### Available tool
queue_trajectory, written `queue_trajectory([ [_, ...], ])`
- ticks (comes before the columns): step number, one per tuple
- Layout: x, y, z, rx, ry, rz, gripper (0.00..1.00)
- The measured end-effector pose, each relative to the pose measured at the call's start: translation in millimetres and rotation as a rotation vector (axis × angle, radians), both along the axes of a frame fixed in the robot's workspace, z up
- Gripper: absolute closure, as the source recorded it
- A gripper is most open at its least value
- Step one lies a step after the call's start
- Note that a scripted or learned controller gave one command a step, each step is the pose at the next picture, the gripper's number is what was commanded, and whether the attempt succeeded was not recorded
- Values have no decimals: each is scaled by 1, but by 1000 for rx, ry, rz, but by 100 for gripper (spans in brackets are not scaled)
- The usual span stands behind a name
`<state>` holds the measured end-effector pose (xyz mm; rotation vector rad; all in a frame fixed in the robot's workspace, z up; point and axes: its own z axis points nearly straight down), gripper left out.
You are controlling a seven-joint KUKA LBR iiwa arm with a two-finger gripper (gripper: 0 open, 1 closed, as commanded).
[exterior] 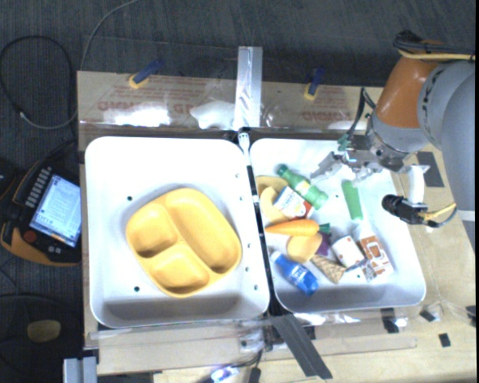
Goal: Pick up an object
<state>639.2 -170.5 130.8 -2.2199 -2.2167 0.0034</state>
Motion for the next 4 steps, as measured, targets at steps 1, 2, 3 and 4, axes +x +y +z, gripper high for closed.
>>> queue_trajectory([
  [1, -5, -23, -42, -9, -14, -27, 0],
  [2, -24, 14, -33, -4, -1, 55, 0],
  [3, -25, 16, -28, 1, 5, 57, 100],
  [4, 30, 69, 76, -3, 0, 86, 100],
])
